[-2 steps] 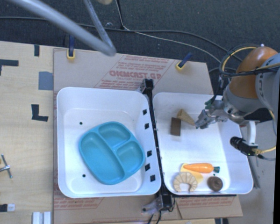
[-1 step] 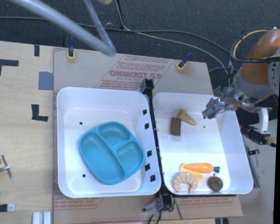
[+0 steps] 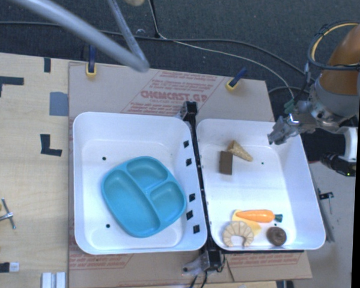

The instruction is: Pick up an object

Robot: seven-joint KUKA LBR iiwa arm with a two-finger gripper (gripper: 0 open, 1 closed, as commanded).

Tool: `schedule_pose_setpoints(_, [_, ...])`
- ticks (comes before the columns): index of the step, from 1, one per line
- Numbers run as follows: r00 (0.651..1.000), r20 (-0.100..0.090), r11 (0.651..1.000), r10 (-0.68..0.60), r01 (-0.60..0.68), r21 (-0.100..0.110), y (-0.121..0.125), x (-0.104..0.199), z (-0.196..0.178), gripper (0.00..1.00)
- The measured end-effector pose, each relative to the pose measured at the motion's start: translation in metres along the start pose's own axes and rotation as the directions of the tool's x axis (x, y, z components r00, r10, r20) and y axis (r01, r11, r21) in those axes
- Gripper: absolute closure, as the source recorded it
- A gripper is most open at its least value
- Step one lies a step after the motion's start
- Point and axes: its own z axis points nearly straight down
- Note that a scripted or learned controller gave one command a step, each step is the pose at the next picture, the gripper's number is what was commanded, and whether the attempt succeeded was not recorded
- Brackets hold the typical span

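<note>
So I've got the gripper hanging over the far right rim of the right bin, nothing between its fingers, and I can't tell if they're apart or closed, too blurred and small.

Pickable stuff is all in the right bin: brown block touching a cone near the far middle, then along the near wall a carrot, croissant and a dark round donut. Left bin holds a blue tray.

Risks as I see them: gripper sits right at the bin wall, so a straight drop could clip the rim. Block and cone touch, so closing on one likely shoves or drags the other. Carrot, croissant and donut crowd together by the near wall, fingers may not fit between them, and the carrot looks like it'd roll out.

Surface: bins clipped side by side on a cardboard sheet over a wooden bench with tape marks. Dark carpet beyond, cables trailing, a grey pole crossing top left.
</note>
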Motion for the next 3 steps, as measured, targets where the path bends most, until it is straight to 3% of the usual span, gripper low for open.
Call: schedule_pose_setpoints(3, [1.0, -0.002, 1.0, -0.002, 0.002, 0.005, -0.027, 0.143, -0.006, 1.0])
